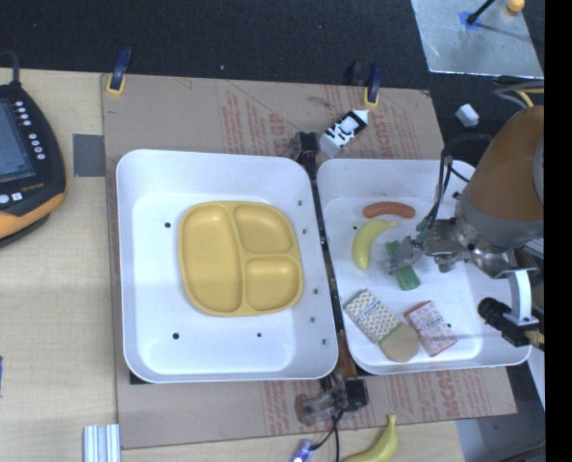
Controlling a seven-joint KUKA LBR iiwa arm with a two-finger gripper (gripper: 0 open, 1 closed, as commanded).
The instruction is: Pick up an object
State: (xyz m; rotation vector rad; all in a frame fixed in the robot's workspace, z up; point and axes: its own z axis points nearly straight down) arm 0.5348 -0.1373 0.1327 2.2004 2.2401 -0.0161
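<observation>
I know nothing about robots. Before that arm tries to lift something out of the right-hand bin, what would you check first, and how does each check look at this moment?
1. Gripper is over a target: ok, it sits low in the right bin at the green object.
2. Green object clearly between the fingers: cannot tell.
3. Neighbours give room: not ok, the banana lies right beside the green object.
4. Sausage out of the way: ok, it lies apart, beyond the banana.
5. Patterned packet, round tan piece and pink packet out of the way: ok, they lie nearer the bin's front edge.
</observation>
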